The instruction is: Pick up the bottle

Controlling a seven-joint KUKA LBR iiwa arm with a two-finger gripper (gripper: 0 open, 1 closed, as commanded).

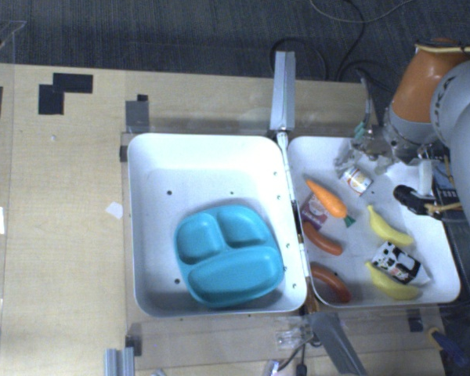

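Note:
A small silvery bottle [358, 181] with an orange label lies tilted at the back of the right bin [451, 280]. My gripper [366, 160] hangs just above and behind it, reaching in from the right under the arm's orange band. Its fingers stand apart, open, and the bottle lies just in front of them rather than between them. The wrist hides the bin's back right corner.
The right bin also holds a carrot [327, 198], a purple-labelled packet [314, 211], two sausages [323, 244], two bananas [388, 227] and a black-and-white patterned item [396, 262]. A blue divided plate [229, 254] lies in the left bin [149, 178]. A metal divider post [283, 92] stands between the bins.

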